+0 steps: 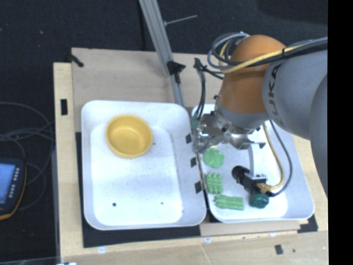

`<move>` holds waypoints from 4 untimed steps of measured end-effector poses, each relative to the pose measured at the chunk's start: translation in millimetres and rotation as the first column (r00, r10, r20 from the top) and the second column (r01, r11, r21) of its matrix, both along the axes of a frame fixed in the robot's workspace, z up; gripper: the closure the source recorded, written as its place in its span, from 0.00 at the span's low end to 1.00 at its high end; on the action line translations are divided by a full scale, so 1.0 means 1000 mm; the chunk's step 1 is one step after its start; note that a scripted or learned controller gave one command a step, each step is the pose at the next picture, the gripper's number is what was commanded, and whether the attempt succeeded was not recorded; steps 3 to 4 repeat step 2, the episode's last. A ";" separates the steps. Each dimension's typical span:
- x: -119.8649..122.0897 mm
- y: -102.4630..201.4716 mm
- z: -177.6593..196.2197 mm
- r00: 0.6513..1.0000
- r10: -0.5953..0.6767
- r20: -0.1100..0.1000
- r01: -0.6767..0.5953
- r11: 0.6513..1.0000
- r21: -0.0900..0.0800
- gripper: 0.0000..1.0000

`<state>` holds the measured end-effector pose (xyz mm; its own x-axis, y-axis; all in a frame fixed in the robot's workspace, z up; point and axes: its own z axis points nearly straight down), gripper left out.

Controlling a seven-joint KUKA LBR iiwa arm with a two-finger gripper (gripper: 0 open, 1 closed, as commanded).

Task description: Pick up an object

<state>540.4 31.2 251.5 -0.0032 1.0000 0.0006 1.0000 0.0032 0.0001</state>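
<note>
The arm's bulk hides the pincer (205, 143) above a green object (214, 158); its opening cannot be told.

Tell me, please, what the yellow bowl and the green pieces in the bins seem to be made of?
Yellow bowl: probably plastic, smooth and evenly colored, with a soft sheen on its rim. Green pieces: the ridged blocks and look like molded plastic, judging by their regular ribs; the rounded one has a paler, matte look, perhaps plastic or rubber. The picture is too coarse for certainty.

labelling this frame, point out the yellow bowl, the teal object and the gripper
yellow bowl (129, 136): camera view, its inside.
teal object (258, 200): camera view, its top.
gripper (203, 142): camera view, between its fingertips.
</note>
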 end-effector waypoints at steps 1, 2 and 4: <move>0.019 0.043 -0.003 1.000 0.000 0.000 0.000 1.000 0.000 1.00; 0.019 0.041 -0.003 1.000 -0.003 0.000 0.003 1.000 -0.001 0.00; 0.019 0.041 -0.003 1.000 -0.003 0.000 0.003 1.000 -0.001 0.00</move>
